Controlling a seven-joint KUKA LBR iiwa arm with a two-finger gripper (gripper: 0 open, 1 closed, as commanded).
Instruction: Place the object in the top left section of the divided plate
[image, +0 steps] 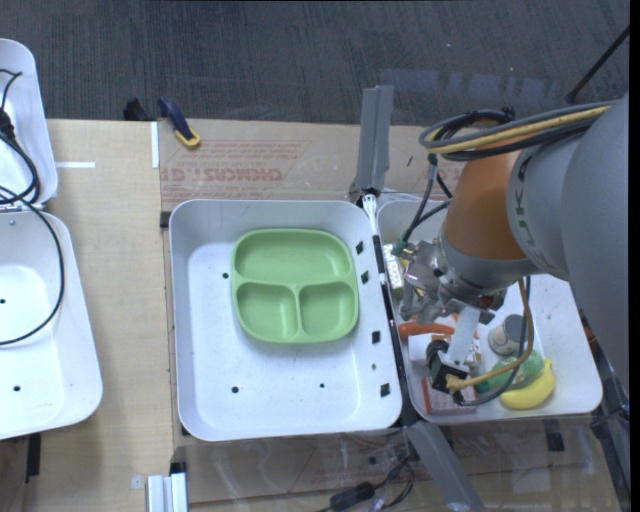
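At the far left edge a white moulded plastic tray sits on the pale wooden counter, with a thin black cable looping over it. A small blue-and-yellow clamp lies at the counter's far edge. Next comes the left shallow white bin, smooth and glossy with rounded corners. It carries the light green divided plastic plate, a rounded rectangle with one wide section along its far side and two smaller sections along its near side. The right shallow white bin touches the left one along a shared rim, well apart from the plate. The hand hangs low over this bin's left part under the grey arm with its orange band. I cannot tell whether the hand is wide or narrow, nor which toy is meant for the plate. An orange carrot-shaped piece lies just beside the hand, and a round grey-tan disc lies near its right. A green rounded piece touches a glossy yellow banana-shaped toy at the near right.
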